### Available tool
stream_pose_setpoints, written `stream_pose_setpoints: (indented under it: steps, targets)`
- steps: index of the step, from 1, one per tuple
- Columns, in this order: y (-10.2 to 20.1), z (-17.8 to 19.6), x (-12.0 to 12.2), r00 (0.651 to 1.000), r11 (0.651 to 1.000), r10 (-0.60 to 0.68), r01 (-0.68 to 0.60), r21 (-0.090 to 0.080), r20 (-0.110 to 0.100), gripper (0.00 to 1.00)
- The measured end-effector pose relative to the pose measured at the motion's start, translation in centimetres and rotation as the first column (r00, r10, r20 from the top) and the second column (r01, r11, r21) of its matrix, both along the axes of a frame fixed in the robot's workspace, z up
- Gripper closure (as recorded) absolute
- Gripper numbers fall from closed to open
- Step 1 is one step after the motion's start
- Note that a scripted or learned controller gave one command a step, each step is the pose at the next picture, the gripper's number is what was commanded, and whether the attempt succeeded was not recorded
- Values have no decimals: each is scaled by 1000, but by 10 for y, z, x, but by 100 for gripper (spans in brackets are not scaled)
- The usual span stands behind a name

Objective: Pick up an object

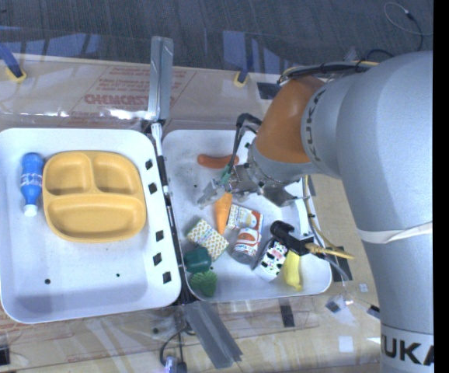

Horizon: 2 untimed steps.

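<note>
The hand (226,183) hovers over the carrot (223,210) in the right bin (179,148); its opening cannot be told. The carrot looks light, stiff and smooth; gripping across its middle seems safest.

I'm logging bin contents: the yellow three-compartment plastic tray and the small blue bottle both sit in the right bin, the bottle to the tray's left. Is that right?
Not quite: the bin is wrong. The camera view shows the yellow three-compartment plastic tray and the small blue bottle in the left white bin, not the right one. The bottle does lie to the tray's left, as you said.
</note>
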<state>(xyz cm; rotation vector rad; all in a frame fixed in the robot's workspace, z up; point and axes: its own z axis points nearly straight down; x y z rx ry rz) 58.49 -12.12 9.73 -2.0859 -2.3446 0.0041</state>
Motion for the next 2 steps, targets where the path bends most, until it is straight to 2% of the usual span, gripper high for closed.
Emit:
stream_pose_setpoints:
  steps: [1, 2]
  targets:
    - [0, 11, 1, 1000, 1000, 4, -4, -1, 0, 100]
    - [100, 95, 72, 999, 999, -32, 32, 1, 4, 100]
